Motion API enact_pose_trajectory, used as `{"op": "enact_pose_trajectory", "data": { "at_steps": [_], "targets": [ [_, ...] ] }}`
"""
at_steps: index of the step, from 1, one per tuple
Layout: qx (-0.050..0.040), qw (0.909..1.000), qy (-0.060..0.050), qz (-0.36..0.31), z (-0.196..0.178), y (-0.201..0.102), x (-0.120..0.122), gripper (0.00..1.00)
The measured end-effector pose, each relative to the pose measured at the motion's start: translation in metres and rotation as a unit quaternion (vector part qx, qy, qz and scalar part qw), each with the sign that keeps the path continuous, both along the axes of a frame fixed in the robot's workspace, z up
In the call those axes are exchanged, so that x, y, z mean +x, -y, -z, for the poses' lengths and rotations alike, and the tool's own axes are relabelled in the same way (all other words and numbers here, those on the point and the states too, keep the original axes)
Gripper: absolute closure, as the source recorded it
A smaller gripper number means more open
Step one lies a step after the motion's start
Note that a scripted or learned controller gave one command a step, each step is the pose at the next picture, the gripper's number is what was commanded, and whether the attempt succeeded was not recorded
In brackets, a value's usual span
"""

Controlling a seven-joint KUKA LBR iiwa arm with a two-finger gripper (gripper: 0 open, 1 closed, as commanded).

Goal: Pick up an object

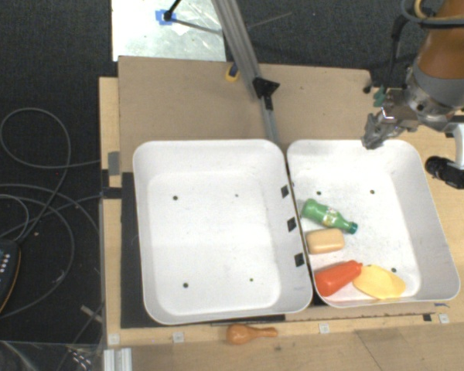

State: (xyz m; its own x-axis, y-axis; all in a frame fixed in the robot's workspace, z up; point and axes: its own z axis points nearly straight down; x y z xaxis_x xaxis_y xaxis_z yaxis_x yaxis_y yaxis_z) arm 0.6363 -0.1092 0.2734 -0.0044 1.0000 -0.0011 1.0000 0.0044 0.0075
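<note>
Fingers of the two-finger gripper (375,136): spread cannot be told from this slant, the tip reads as one dark shape with nothing visible between it. Camera view, looking down: gripper hangs over the far rim of the right-hand shallow white bin (439,242), below the grey arm with orange band (447,33) reaching in from the right. Candidates for the pick all lie in that bin's near-left corner, well apart from the gripper: green plastic bottle (329,216) on its side, pale tan rounded block (325,242) just beside it, red pepper-shaped toy (338,276) against the dividing wall, flat yellow lemon-like piece (380,282) touching the red one. Likely bunched there because the bin floor lets loose things slide to the low side. Left-hand white bin (209,222) sits alongside. Small orange-brown pear-shaped object (251,332) rests on the bench, outside both bins. Judgement: pick not yet begun; the crowding could make a clean single grasp awkward.
</note>
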Motion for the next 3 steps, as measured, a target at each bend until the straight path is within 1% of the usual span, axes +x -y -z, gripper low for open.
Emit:
{"op": "enact_pose_trajectory", "data": {
  "at_steps": [1, 2, 3],
  "targets": [
    [0.0015, 1.0000, -0.004, -0.002, 0.014, -0.046, -0.015, 1.00],
    [0.0017, 1.0000, -0.004, -0.003, 0.027, -0.094, -0.020, 1.00],
    [0.0017, 1.0000, -0.004, -0.003, 0.024, -0.148, -0.038, 1.00]
  ]
}}
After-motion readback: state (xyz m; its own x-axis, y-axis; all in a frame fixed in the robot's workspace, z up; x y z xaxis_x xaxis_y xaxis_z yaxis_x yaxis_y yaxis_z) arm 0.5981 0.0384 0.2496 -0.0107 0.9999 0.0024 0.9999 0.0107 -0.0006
